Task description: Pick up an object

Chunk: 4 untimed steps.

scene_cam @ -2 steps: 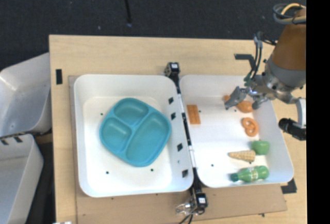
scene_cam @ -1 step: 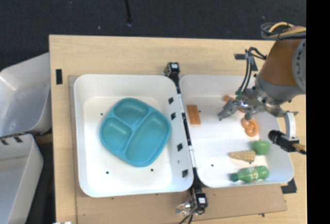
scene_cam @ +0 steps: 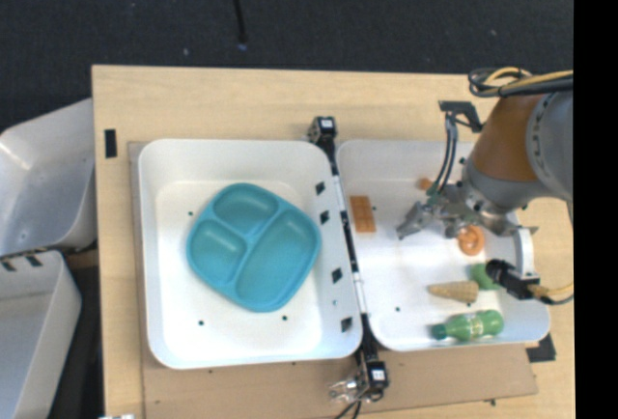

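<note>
Tabletop [scene_cam: 116, 108], light wood, carries two white bins side by side. Left bin [scene_cam: 154, 330] holds a blue divided plate [scene_cam: 253, 246], flat, roughly centred, out of play.

Right bin [scene_cam: 386, 166] has the pickable stuff, clustered toward 3–5 o'clock. Arm [scene_cam: 512, 142] reaches in from 3 o'clock, wrist low over the bin.

Green bottle [scene_cam: 468, 324] lies on its side at about 5 o'clock, long axis running 9-to-3, cap end likely toward 9. Tan cone-shaped piece [scene_cam: 454, 291] sits just above it, axis also near 9-to-3, tip toward 9. Orange-brown block [scene_cam: 362, 213] lies by the bin's 9 o'clock wall, long axis 12-to-6. Small orange item [scene_cam: 469, 239] sits right under the wrist.

Hand [scene_cam: 439, 214]: cannot tell whether it is apart or together; nothing is visibly clamped. It looks positioned for the small orange item, my guess only.
</note>
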Each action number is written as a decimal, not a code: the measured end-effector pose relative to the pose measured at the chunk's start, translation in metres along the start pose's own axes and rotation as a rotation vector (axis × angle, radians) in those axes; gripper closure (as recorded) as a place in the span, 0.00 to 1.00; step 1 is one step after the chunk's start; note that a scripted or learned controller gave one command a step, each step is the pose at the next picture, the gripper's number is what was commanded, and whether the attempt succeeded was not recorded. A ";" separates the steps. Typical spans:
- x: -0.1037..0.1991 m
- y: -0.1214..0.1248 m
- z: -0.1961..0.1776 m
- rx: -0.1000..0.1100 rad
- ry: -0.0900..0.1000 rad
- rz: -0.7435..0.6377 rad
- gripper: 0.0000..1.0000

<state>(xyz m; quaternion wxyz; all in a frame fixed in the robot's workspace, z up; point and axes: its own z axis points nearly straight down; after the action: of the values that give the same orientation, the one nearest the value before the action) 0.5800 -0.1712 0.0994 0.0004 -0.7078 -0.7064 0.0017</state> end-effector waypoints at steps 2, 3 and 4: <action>-0.012 0.005 -0.065 -0.009 0.000 0.003 1.00; -0.017 0.000 -0.127 -0.011 -0.001 0.003 1.00; -0.018 0.001 -0.154 -0.007 0.001 -0.004 1.00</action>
<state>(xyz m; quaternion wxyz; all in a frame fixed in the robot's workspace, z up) 0.5816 -0.1894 0.2538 -0.0020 -0.7065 -0.7077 -0.0010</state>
